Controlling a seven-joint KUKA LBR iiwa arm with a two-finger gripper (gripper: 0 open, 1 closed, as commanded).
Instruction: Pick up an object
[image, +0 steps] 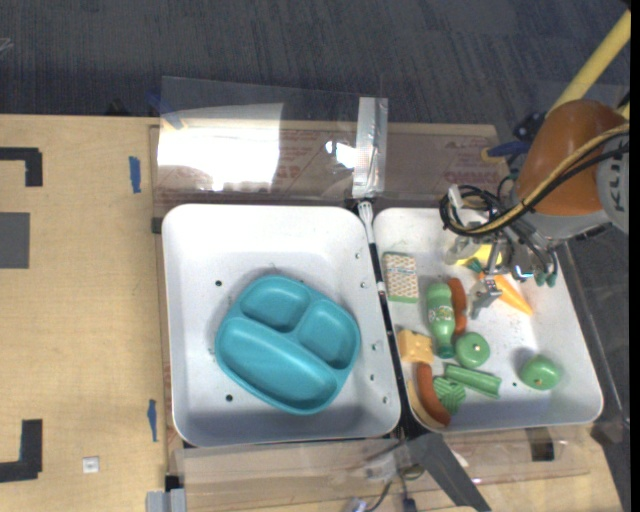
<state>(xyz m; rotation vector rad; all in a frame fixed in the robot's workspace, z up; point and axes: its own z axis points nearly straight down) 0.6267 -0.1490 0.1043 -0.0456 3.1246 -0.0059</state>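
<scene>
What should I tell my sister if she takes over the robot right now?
Hand: low over the top of the right bin, beside an orange wedge; whether it grips anything is unclear.
Things: toy food sits in the right bin, including two green balls and a cracker. The teal plate is in the left bin.
Done: nothing visibly lifted.
Left: grab one toy and lift it.

Dark carpet floor (300, 40), wooden bench (70, 300)

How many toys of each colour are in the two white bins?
Teal: 1, the divided plate in the left bin.
Green: 4, in the right bin, at and.
Orange or red: 3, at and.
Yellow: 1, at.
Patterned card: 1.
Total: 10, though some near the gripper are partly hidden.
</scene>
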